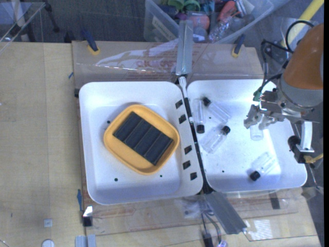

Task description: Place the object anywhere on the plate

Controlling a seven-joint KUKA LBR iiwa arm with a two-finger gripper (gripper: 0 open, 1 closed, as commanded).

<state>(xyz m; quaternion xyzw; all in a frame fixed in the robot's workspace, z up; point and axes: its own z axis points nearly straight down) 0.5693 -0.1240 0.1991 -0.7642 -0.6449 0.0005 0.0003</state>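
Note:
A yellow square plate (141,138) with a dark ribbed centre lies tilted in the left bin (97,184). Several clear small bottles with black caps lie in the right bin (288,176): one (199,118) against the divider, one (217,110) at the back, one (213,141) in the middle, one (262,163) near the front. My gripper (258,121) hangs over the right part of the right bin, far from the plate. A clear bottle (256,133) shows just beneath it; whether it is held or lying on the floor is unclear.
A raised divider (188,138) with black clips separates the two bins. Behind the bins stands a clear tub (205,6) of mixed colourful objects. Cables and the arm's grey body (303,94) crowd the right edge.

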